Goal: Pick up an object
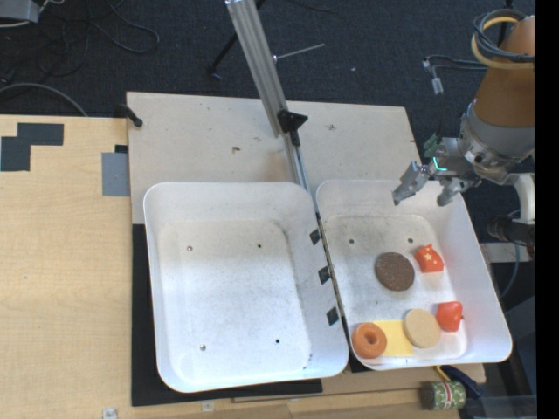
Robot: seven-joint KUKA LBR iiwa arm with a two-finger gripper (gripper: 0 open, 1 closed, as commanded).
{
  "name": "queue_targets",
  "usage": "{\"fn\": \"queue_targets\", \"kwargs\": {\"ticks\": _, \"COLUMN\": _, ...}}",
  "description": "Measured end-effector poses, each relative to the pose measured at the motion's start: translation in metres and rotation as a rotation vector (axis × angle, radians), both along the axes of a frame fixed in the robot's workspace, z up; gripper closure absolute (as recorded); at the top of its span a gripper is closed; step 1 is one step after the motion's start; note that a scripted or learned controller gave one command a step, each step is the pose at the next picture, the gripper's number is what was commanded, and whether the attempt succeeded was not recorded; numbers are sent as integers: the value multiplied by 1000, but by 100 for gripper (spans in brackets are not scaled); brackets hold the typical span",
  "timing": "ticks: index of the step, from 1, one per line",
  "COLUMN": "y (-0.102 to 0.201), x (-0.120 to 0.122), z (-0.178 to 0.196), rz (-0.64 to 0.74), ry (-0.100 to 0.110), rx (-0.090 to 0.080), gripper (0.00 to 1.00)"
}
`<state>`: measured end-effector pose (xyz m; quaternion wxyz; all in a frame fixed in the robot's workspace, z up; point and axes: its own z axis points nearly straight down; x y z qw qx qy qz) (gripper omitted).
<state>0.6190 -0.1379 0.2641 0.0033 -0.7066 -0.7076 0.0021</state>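
While poised above right bin point(489, 269), end effector point(428, 184) (spread)

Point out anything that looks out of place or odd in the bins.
Nothing is spilled or damaged. The right bin is grimy, dark specks around the brown disc, and its toys crowd the near end.

Aluminium rail point(265, 70): slanting, left of the gripper; 
Green can point(445, 396): bench edge, well below the gripper

Two shallow white bins, left point(175, 201) and right point(489, 308), were set side by side on the bench point(210, 133).
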Motion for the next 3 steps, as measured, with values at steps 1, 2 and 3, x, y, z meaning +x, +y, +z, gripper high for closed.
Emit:
{"fn": "queue_targets", "kwargs": {"ticks": 1, "y": 0, "x": 1, "z": 3, "rz": 1, "ry": -5, "rx": -1, "gripper": 0}}
{"fn": "queue_targets", "kwargs": {"ticks": 2, "y": -1, "x": 0, "z": -62, "rz": -1, "ry": 2, "rx": 0, "gripper": 0}}
{"fn": "queue_targets", "kwargs": {"ticks": 3, "y": 1, "x": 3, "z": -106, "rz": -2, "ry": 0, "rx": 0, "gripper": 0}}
